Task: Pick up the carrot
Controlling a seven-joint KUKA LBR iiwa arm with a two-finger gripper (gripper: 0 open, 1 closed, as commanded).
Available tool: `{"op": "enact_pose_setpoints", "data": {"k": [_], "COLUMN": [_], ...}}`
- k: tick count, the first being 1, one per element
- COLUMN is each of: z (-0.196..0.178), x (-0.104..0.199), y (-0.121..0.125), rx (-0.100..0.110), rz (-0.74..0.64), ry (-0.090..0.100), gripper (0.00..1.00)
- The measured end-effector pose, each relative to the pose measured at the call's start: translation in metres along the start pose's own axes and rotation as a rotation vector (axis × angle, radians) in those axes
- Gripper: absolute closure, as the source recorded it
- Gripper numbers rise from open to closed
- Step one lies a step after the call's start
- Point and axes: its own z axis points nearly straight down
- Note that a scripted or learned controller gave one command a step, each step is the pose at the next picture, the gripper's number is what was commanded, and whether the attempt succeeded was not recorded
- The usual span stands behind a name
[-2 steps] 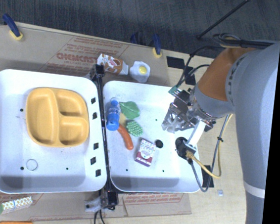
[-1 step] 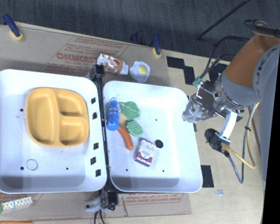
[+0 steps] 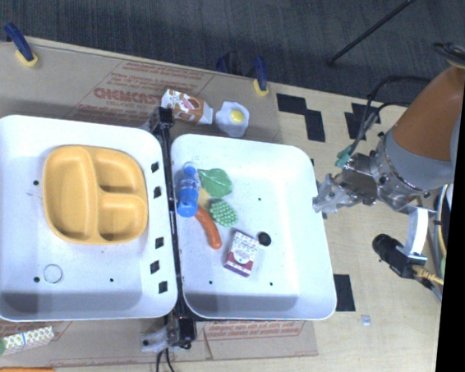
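Resting side by side on the bench, the left shallow white bin holds a yellow plastic tray with three compartments, and the right shallow white bin holds smaller things. Among these are a red and white small carton, a blue plastic bottle, a green leaf-shaped toy, a green dotted round toy and the small orange carrot, lying between bottle and carton. Outside its right rim hangs the grey two-finger gripper; whether it is wide or narrow I cannot tell.
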Motion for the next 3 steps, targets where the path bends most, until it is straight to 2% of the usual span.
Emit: {"op": "enact_pose_setpoints", "data": {"k": [1, 2, 3], "z": [0.036, 0.023, 0.024], "x": [-0.004, -0.02, -0.02], "y": [-0.03, -0.049, -0.049], "rx": [-0.001, -0.001, 0.0], "rz": [-0.279, -0.409, -0.673], "ry": [-0.001, -0.001, -0.001], "gripper": [1.0, 1.0, 1.0]}}
